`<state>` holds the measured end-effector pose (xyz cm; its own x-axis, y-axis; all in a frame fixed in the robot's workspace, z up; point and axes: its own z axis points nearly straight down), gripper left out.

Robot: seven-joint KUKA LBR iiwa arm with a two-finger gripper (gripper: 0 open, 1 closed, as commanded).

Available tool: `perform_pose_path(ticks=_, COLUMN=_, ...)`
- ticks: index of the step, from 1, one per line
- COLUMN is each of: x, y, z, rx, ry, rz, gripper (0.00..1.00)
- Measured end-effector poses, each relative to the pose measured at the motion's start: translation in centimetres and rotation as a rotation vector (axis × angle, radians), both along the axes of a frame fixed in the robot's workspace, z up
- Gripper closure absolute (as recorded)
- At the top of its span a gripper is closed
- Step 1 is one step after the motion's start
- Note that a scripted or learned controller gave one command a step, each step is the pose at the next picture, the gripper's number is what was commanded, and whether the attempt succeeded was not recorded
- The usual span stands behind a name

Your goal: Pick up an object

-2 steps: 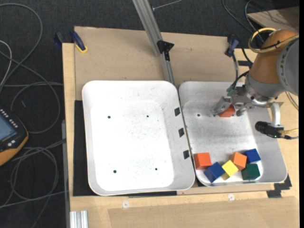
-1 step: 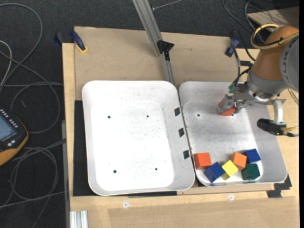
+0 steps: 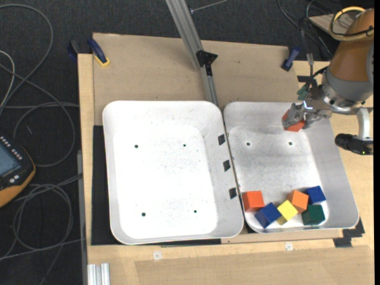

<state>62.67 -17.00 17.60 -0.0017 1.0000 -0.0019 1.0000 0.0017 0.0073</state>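
Over the far end of the right-hand bin point(image 3: 332, 177), the end effector point(image 3: 295, 121) of the grey and orange arm point(image 3: 350, 58) hangs with an orange-red block point(image 3: 293, 123) at its tip. The block appears lifted clear of the bin floor, but the view is too coarse to show whether it sits between the fingers, and whether they are open or closed cannot be told.

Five more blocks lie huddled in the bin's near corner: an orange one point(image 3: 253, 199), a blue one point(image 3: 268, 214), a yellow one point(image 3: 287, 210), a second orange one point(image 3: 300, 199) and a dark green one point(image 3: 313, 215), with another blue block point(image 3: 316, 193) just behind. The left-hand bin point(image 3: 119, 123) sits alongside on the worktop point(image 3: 148, 58).

The pick looks to be at its lifting stage. If the grip is real, the next move calls only for a steady carry upward; if not, the arm would need to descend and close squarely on a block again.
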Motion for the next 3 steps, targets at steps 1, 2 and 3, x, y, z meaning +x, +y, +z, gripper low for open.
perform_pose_path(ticks=1, x=0.3, y=0.3, z=6.5, rx=0.000, ry=-0.002, rz=0.000, gripper=1.00)
perform_pose_path(ticks=2, x=0.3, y=0.4, z=7.8, rx=0.001, ry=0.004, rz=0.000, gripper=1.00)
perform_pose_path(ticks=3, x=-1.6, y=5.0, z=8.2, rx=0.005, ry=0.010, rz=0.003, gripper=1.00)
